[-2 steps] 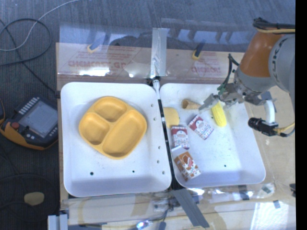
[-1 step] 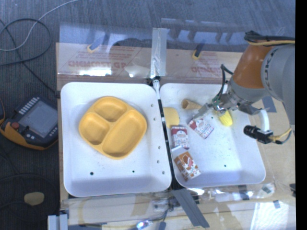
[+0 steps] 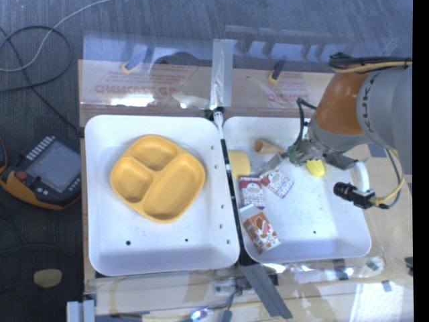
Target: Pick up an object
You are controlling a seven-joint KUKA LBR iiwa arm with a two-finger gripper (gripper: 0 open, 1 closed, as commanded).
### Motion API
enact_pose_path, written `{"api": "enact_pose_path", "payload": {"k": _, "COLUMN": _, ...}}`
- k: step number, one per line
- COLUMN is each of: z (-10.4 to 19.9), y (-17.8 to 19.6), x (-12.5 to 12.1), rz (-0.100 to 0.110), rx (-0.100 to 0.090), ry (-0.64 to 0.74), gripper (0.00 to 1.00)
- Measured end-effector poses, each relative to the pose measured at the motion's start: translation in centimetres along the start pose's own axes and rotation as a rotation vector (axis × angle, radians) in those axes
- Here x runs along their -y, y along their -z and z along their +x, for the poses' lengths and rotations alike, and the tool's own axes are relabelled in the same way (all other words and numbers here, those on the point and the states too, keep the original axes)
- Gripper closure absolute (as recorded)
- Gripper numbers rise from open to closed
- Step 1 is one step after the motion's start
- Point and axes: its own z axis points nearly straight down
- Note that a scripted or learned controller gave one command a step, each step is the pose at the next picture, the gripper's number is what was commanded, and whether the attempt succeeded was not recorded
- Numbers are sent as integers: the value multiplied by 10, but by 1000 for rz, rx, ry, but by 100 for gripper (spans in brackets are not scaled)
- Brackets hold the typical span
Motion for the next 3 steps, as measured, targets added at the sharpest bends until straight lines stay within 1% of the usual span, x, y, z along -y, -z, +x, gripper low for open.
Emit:
{"api": "enact_pose_path", "payload": {"k": 1, "z": 21, "y": 1, "x": 16, "rz": -5, "rx": 1, "ry": 130, "gripper": 0}}
{"api": "enact_pose_path", "payload": {"k": 2, "z": 7, "y": 4, "x": -51, "rz": 26, "rx": -19, "ry": 31, "gripper": 0}}
{"api": "enact_pose_path", "payload": {"k": 3, "z": 7, "y": 4, "x": -51, "rz": 25, "rx": -18, "ry": 31, "gripper": 0}}
